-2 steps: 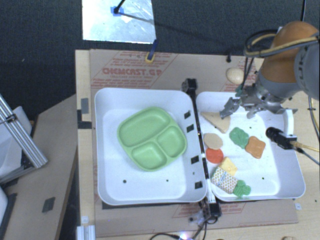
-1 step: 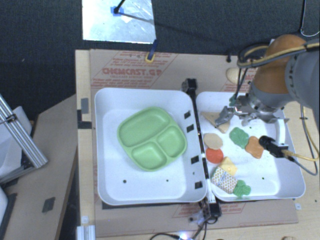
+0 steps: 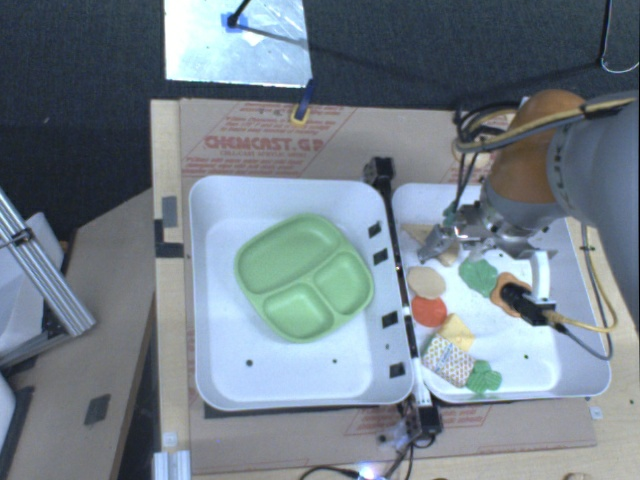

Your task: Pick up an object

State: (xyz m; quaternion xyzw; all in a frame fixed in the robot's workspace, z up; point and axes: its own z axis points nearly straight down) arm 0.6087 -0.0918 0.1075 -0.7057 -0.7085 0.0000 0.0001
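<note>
Nothing lifted yet: gripper (image 3: 447,240) low in the right bin (image 3: 575,373) near the tan disc (image 3: 427,282), finger spread impossible to tell, whole pick left.

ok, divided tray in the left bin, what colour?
Light green, plain; the divided tray shows clearly in the camera view.

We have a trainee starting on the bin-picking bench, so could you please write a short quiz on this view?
1. True or false: the green divided tray lies in the right bin.
2. Which item touches the red-orange disc on its upper side? A) tan oval piece B) blue cup C) metal spoon
3. Fill in: the gripper hangs over the ____ bin.

Key: 1 false, it lies in the left bin. 2 A, the tan oval piece. 3 right.
</note>
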